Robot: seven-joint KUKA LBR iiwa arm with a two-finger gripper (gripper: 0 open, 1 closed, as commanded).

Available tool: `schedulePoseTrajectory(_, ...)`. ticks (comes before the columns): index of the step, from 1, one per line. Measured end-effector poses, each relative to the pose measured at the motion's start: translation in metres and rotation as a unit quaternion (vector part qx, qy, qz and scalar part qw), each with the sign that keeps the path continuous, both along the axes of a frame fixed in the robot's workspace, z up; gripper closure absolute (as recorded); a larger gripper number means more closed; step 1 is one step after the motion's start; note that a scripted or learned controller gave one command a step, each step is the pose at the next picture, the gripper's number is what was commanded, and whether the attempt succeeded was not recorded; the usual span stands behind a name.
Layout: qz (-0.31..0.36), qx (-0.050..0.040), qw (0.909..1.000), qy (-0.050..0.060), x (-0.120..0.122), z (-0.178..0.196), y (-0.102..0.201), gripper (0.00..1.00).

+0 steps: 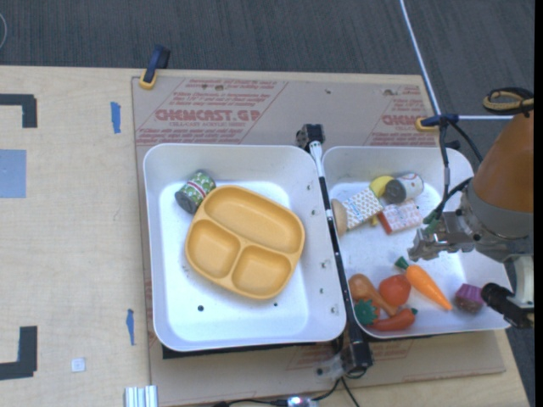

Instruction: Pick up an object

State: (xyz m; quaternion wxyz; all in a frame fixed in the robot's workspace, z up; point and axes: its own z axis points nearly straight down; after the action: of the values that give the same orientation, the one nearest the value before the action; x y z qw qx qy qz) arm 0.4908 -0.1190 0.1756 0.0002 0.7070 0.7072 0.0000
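Note:
The right bin (373, 161) holds a toy carrot (426, 286), a red tomato-like piece (394, 291), an orange piece (361, 287), a red pepper (394, 320) with a green bit (366, 314), and a purple piece (469, 297). At its far side lie a checkered packet (363, 203), a red and white packet (400, 219), a yellow piece (381, 184) and a small can (405, 186). My gripper (427, 246) hangs over the right bin, just above the carrot's green top, under the orange-banded wrist (509, 176).
The left bin (161, 227) bears a yellow divided plate (244, 242) and a small green-labelled can (194, 191) at its upper left. A black clamp (311, 134) sits at the divider's far end. Cables run over the right bin's far corner.

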Motion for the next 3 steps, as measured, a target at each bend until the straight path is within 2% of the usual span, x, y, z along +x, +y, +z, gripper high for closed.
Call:
schedulePoseTrajectory(1, 0.0, 0.0, 1.0, 0.0, 0.0, 0.0, 0.0, 0.0)
schedulePoseTrajectory(2, 0.0, 0.0003, 1.0, -0.002, 0.016, -0.09, 0.013, 0.0)
schedulePoseTrajectory(3, 0.0, 0.0, 1.0, -0.002, -0.01, -0.09, 0.022, 0.0)
